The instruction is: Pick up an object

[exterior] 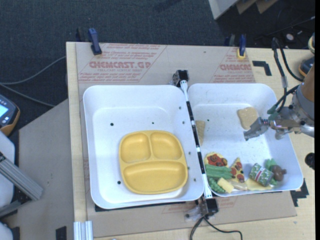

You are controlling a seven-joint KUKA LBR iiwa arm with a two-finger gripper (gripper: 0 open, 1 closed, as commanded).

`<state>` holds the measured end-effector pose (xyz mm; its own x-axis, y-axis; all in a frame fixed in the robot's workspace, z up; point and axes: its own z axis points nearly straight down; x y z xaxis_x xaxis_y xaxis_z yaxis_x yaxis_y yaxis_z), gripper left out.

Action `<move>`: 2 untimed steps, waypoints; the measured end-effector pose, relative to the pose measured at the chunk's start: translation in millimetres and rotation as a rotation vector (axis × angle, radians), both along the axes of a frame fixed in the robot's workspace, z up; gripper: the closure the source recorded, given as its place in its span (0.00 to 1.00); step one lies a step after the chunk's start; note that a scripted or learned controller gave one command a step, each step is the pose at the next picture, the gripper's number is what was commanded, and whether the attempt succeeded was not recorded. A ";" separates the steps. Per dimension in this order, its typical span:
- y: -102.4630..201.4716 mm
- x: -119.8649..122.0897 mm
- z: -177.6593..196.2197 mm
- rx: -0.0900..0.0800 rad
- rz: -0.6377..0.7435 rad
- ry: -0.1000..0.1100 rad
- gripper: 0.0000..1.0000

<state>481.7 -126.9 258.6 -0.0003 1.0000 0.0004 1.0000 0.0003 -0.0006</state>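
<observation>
My gripper (266, 132) hangs over the right bin (235, 91), near its right side, and it is open with nothing between its fingers. One grey finger (253, 130) reaches to just below a tan bread slice (247, 116); the other finger (280, 134) is to the right. Along the bin's front lies a heap of toy food: a pizza slice (216, 160), green beans (218, 171), a yellow piece (225, 185), a green can-like piece (259, 173) and a small dark piece (277, 172). A second tan piece (200, 128) lies against the bin's left wall.
The left bin (100, 101) holds a yellow divided plate (152, 161). A black clip (180, 76) sits where the bins meet at the back, and cables (282, 69) hang by the arm at the right.
</observation>
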 end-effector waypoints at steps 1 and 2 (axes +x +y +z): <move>-30.4 66.4 -105.2 -0.001 -0.001 0.001 0.00; -67.6 175.8 -174.5 -0.006 0.004 -0.014 0.00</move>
